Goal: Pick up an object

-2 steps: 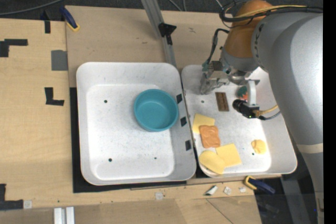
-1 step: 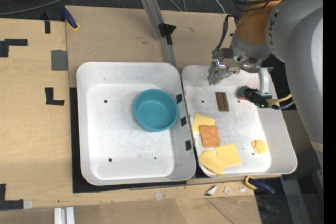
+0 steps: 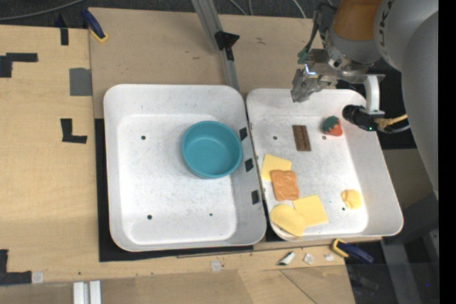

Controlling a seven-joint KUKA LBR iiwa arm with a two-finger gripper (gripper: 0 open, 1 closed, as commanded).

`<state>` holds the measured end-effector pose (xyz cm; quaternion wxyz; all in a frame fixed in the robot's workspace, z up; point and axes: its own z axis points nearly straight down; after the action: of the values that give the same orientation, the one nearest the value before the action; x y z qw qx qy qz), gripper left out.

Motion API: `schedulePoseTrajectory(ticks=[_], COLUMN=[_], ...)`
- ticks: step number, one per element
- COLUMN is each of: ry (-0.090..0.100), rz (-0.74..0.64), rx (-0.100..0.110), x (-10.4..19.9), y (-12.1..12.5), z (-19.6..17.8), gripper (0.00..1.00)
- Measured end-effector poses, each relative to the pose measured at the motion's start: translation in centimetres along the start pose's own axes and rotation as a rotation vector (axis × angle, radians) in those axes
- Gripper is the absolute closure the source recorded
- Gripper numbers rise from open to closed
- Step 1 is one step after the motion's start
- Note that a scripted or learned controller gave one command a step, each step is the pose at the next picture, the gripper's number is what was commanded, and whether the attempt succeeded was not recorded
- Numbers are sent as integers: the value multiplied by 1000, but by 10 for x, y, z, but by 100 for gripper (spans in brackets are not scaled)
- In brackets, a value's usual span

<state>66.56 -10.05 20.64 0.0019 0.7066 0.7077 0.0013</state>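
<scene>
My gripper (image 3: 302,91) hangs over the far edge of the right bin (image 3: 370,153), above bare floor with nothing seen between its fingers. A small brown bar (image 3: 301,138) lies below it near the bin's middle. To the right sits a red and green strawberry-like piece (image 3: 331,127). Toward the front lie yellow slices (image 3: 276,166), an orange piece (image 3: 286,186), more yellow slices (image 3: 299,216) and a small yellow lump (image 3: 350,198).
The left bin (image 3: 128,117) holds a blue bowl (image 3: 211,149). A slanted metal pole (image 3: 206,11) rises behind the bins. The grey arm with its orange band (image 3: 370,3) fills the upper right. Cables run along the back.
</scene>
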Motion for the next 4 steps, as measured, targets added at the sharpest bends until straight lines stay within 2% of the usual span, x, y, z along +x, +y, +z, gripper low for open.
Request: schedulePoseTrajectory(ticks=[1, 4], ry=[0, 2], rz=[0, -4], rx=[0, 8], x=[-2, 138], y=[5, -38], z=[-44, -32], gripper=[100, 100])
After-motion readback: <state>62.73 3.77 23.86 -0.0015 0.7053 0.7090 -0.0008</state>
